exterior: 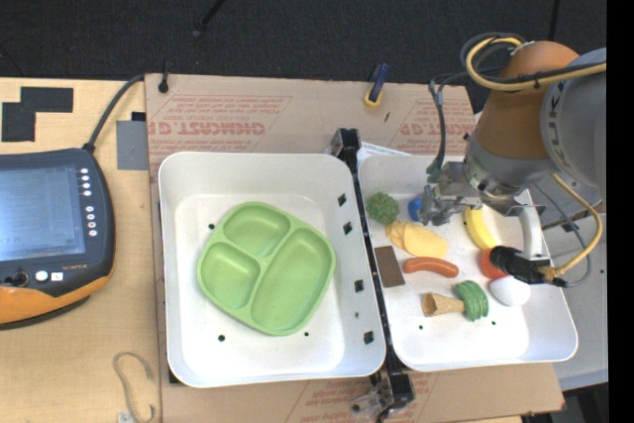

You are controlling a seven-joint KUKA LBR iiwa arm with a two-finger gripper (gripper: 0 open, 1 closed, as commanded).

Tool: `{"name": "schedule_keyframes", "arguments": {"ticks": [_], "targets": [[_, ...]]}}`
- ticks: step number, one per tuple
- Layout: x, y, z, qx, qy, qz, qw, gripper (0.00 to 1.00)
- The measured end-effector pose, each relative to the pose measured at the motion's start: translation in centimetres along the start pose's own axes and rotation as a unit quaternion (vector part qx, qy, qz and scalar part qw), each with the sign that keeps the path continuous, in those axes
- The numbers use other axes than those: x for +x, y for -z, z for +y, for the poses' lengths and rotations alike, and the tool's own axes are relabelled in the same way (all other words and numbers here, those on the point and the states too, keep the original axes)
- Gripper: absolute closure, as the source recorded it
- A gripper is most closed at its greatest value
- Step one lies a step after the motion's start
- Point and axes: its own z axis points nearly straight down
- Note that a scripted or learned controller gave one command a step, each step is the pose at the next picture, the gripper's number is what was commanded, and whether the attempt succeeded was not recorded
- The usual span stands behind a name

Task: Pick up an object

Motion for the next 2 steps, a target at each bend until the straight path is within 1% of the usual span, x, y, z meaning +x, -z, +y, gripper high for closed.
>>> {"name": "schedule_keyframes", "arguments": {"ticks": [1,2], "targets": [[-0.6,5.0,0.9,-0.001,0.004,0.000,1.0000,1.00],[-0.9,6.7,0.9,0.000,0.004,0.000,1.0000,1.00]]}}
